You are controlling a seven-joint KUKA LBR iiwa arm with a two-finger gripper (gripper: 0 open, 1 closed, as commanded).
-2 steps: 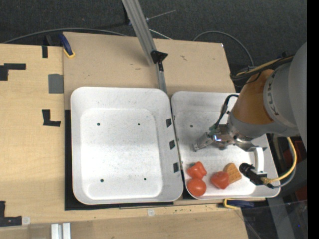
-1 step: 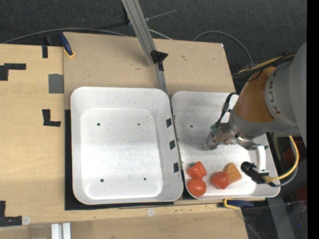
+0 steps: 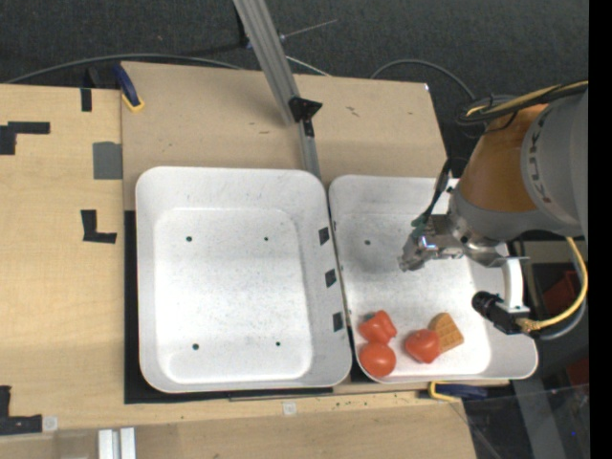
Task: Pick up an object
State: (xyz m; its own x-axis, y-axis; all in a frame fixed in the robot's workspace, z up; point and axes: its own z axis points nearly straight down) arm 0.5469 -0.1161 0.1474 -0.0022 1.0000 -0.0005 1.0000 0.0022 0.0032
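So the arm (image 3: 521, 175) was reaching in from the right, with the gripper (image 3: 418, 254) hanging over the middle of the right bin (image 3: 382, 208), nearer its right edge. Honestly couldn't tell how the tool was set, way too small and blurry from that angle, and nothing was visibly in it.

All the stuff sat along the right bin's front edge. One red piece (image 3: 379, 327) was near the front-left corner, a rounder red piece (image 3: 378, 359) was just in front of it, right against the front rim. A third red piece (image 3: 422, 345) sat a bit to the right, touching a tan waffle-looking block (image 3: 447, 330). All of them were well apart from the gripper.

The left bin (image 3: 229, 185) sat right beside it on the wooden bench (image 3: 57, 256).
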